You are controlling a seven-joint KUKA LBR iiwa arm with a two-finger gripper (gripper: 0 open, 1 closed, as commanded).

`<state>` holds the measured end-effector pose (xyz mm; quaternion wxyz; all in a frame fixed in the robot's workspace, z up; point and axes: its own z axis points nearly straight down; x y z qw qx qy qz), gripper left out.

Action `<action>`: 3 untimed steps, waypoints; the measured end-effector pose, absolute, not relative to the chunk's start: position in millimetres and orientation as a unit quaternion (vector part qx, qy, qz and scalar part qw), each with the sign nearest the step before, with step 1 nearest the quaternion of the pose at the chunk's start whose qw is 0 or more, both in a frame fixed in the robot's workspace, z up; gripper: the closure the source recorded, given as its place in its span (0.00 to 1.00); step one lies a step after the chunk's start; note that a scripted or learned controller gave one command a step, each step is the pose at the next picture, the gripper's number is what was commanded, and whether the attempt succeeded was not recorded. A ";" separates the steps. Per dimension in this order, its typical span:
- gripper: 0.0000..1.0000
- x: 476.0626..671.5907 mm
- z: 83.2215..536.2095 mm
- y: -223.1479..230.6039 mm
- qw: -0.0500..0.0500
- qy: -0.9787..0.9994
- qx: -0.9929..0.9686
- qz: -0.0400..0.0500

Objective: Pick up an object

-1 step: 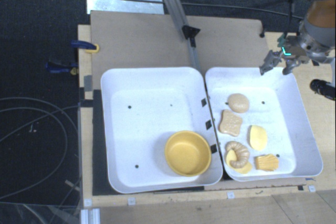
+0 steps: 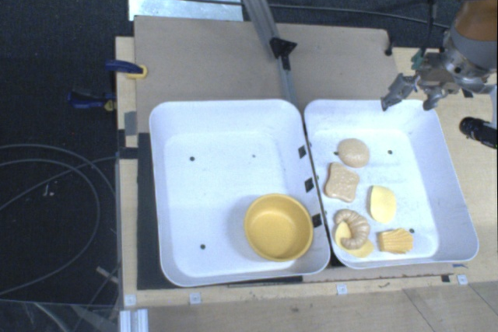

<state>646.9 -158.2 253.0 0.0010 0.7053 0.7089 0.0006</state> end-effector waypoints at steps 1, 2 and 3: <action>0.00 643.4 210.5 -154.9 0.000 0.708 0.706 -0.001; 0.00 640.2 168.9 -154.6 0.000 0.708 0.707 0.000; 0.00 642.8 107.0 -154.6 0.000 0.707 0.707 0.000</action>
